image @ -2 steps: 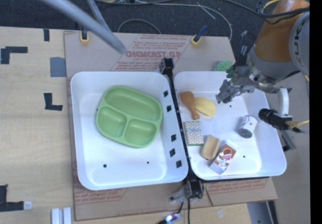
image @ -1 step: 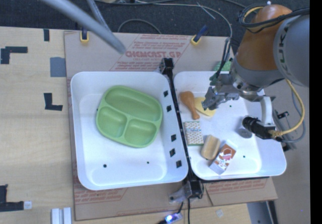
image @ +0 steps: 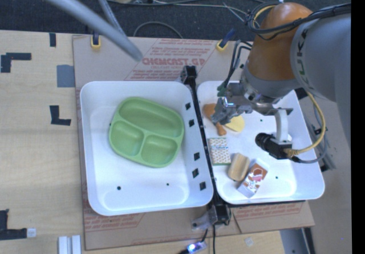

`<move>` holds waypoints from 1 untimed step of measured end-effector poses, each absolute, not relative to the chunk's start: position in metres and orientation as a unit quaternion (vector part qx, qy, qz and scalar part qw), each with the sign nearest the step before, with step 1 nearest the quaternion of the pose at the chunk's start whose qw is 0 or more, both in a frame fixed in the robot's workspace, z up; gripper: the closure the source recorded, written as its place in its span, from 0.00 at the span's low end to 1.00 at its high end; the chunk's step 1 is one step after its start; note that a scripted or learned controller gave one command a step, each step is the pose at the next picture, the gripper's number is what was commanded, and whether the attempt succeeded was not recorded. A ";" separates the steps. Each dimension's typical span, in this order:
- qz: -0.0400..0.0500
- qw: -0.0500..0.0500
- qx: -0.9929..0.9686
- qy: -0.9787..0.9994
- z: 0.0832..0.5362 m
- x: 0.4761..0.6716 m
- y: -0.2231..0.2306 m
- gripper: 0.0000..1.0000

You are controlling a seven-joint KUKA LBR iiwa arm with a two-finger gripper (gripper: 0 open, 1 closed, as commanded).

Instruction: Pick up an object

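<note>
My end effector [image: 227,111] hangs low over the right bin's [image: 308,187] upper-left corner, right on the food pile.

I can't tell how its tips stand. The orange carrot piece [image: 220,129] lies just below me, touching the yellow slice [image: 235,126], long axis running roughly up-down; straight down is my move.

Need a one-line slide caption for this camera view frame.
KUKA arm's pincer lowered over small food items in the right bin; green divided plate lies in the left bin.
</note>
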State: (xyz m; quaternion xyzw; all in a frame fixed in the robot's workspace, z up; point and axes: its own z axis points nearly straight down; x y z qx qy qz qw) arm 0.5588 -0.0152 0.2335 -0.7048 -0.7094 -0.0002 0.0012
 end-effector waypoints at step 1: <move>0.001 0.002 -0.705 -0.710 0.227 0.558 0.042 1.00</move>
